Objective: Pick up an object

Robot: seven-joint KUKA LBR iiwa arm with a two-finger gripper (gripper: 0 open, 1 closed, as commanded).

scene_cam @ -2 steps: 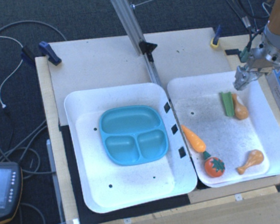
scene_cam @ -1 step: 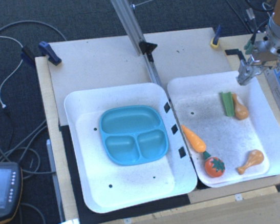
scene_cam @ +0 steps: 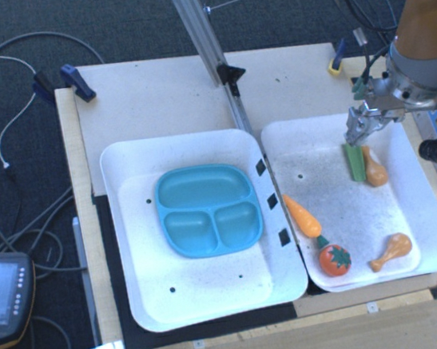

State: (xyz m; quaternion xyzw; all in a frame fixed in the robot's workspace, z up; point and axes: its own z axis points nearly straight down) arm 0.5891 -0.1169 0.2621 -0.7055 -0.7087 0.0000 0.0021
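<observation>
One green block (scene_cam: 355, 162) below pincer (scene_cam: 359, 127)

— What's in the left bin (scene_cam: 128, 222)?
— A divided tray (scene_cam: 207, 210), centred.
— The right bin (scene_cam: 424, 205)?
— Carrot (scene_cam: 302, 215) along its left wall, tomato (scene_cam: 335, 260) and drumstick (scene_cam: 391, 249) near the front edge.

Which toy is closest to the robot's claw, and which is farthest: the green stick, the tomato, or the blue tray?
From the gripper, in the camera view:
1. Green stick, just below it in the right bin.
2. Tomato, at the right bin's near edge.
3. Blue tray, over in the left bin.
</observation>
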